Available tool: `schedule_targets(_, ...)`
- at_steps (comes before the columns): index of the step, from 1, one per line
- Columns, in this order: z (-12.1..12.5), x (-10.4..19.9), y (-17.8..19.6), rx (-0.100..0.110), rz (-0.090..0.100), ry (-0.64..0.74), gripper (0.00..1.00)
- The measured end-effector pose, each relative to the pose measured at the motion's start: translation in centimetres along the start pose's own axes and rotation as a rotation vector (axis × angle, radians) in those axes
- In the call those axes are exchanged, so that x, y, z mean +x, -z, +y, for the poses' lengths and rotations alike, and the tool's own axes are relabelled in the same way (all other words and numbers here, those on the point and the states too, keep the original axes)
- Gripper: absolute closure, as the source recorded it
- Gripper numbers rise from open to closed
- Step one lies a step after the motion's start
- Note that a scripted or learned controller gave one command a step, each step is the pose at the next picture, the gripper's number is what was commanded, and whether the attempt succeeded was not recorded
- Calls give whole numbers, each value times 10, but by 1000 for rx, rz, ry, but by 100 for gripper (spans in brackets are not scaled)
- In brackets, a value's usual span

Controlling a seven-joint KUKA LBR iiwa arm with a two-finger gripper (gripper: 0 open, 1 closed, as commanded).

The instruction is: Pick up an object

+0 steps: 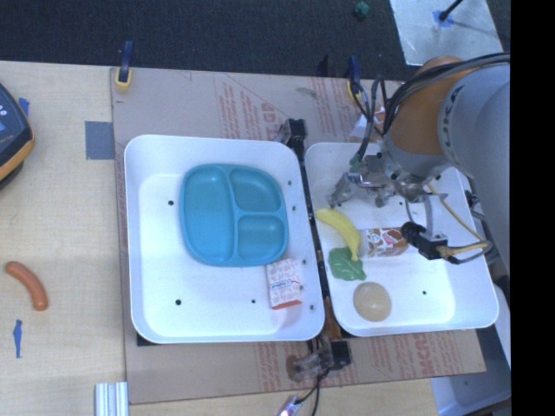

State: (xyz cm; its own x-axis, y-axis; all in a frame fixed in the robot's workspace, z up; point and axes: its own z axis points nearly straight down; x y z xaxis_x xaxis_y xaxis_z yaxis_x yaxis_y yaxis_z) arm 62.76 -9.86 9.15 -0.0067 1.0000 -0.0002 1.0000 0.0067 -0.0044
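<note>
Gripper (371,183): poised over the upper part of the right bin (434,315), metal fingers splayed apart, nothing between them.

Right bin contents: yellow banana (339,229), lying diagonally just below the gripper; green leafy piece (346,266) touching the banana's lower end; small printed packet (385,242) just beside the banana on the right; round beige piece, roll-like, (372,302) near the front wall.

Left bin (152,232) contents: blue divided plate (234,214); flat red-and-white sachet (284,283) near its lower right corner.

Bench: sausage toy (27,285), well apart from both bins.

Risks, judged:
- Banana, green piece and packet crowd together; a descent between them may nudge rather than seize.
- Banana lies close to the dividing wall; a finger could strike the rim.
- Curved banana may roll from a pinch off its middle.
- Flat packet offers little edge to catch.
</note>
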Motion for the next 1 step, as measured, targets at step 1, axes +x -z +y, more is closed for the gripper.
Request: schedule_targets(1,-4,-65,1,-3,-2,-5,0)
